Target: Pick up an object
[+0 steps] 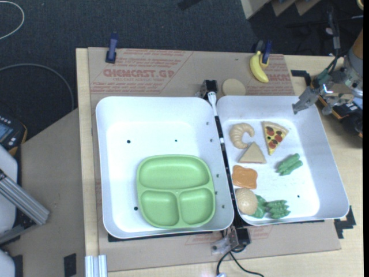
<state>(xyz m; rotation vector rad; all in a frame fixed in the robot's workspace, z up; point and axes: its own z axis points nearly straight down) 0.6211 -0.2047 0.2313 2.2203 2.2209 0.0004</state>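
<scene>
The right bin [323, 172] holds several toy foods: a croissant [242, 134], a pizza slice [274, 136], a tan bread wedge [252, 153], a green vegetable piece [288, 164], an orange toast [245, 177], a beige roll [246, 200] and green beans [272, 208]. My gripper [301, 103] hangs over the far right corner of this bin, up and to the right of the pizza slice. It is apart from every food piece and nothing shows in it.
The left bin [115, 131] holds a green divided plate [175, 190] near its front. A toy banana [259, 68] and a beige disc [233, 87] lie on the bench behind the bins. Blue clamps [111, 49] stand at the bench's back edge.
</scene>
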